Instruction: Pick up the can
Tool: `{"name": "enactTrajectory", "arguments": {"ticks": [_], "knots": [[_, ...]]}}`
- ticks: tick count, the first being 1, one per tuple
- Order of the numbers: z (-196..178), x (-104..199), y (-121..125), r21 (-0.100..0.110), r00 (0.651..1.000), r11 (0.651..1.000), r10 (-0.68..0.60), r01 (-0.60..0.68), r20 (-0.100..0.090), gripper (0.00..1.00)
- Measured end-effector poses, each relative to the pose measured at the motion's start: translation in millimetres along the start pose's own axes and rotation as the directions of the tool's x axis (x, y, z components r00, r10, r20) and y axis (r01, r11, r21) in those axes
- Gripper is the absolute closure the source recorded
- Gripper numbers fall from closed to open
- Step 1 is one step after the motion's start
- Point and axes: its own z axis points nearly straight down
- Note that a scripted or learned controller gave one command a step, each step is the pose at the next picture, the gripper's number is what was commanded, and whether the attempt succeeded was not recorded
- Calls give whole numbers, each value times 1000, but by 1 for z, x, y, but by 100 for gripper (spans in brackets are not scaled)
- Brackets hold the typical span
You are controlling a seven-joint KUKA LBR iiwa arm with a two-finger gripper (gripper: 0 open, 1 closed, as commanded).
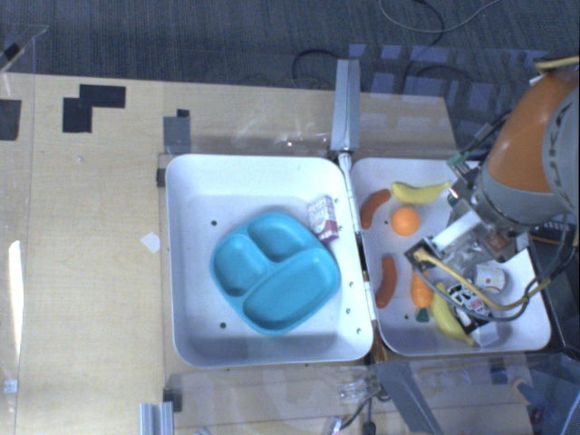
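Note:
The can is small, silver-white with a red end. It lies on its side in the left bin, against the right wall and touching the upper right rim of the blue divided plate. My gripper is low in the right bin, over the fruit near the front. It is black with yellow cabling and stands well to the right of the can, across the wall between the bins. Nothing from the left bin is near it.
The right bin holds a banana, an orange, two reddish sausages, an orange piece and a second banana partly under the gripper. The arm's grey and orange body overhangs that bin's right side.

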Motion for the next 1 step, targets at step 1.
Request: {"name": "enactTrajectory", "arguments": {"ticks": [1], "knots": [[8, 13, -57, 0, 987, 987, 164, -164, 0, 100]]}}
